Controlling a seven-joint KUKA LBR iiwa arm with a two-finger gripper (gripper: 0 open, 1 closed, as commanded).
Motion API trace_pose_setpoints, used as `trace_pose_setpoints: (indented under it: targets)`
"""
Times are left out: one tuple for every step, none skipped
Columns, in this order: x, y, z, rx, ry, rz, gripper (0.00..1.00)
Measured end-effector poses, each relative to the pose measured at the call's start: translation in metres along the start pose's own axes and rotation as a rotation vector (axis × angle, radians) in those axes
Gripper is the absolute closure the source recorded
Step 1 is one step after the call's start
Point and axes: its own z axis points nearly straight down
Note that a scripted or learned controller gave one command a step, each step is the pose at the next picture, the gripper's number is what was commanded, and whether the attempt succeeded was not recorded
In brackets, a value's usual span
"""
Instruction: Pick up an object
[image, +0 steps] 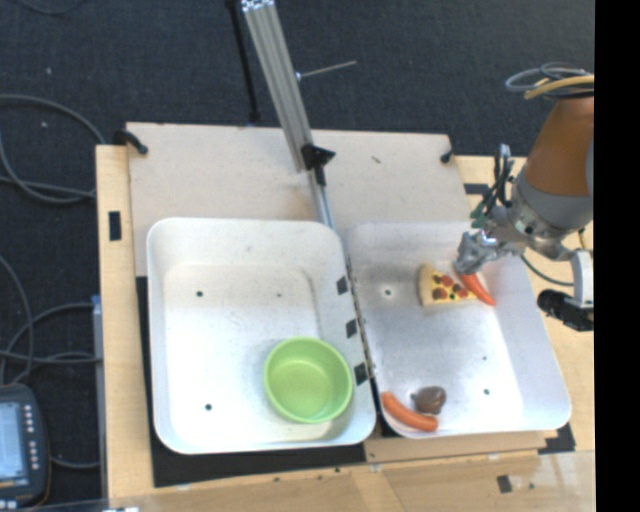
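Pick not done yet, by the look of it. Likely target: toy pizza slice (444, 287), flat on the floor of the right bin (520, 350), upper middle; tan crust edge on its left, red and dark topping spots. An orange carrot-like piece (479, 289) lies touching its right edge. Gripper (472, 254) is low, just above and right of the slice, near the carrot; nothing visibly lifted. Fingers too small and blurred: can't tell whether apart or together. Left: grasp, then lift clear. Elsewhere: sausage (408, 411) and brown lump (430, 399) at the right bin's near edge, green bowl (308, 379) in left bin (200, 300).

green bowl (308, 379), white bins (200, 250), orange carrot (409, 412)
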Motion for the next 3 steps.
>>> trace_pose_setpoints:
  targets:
    - [0.000,0.001,-0.008,0.004,0.002,-0.001,1.00]
    - [0.046,-0.005,-0.020,0.006,0.003,-0.001,1.00]
    - [0.093,-0.019,-0.026,0.007,0.003,-0.003,1.00]
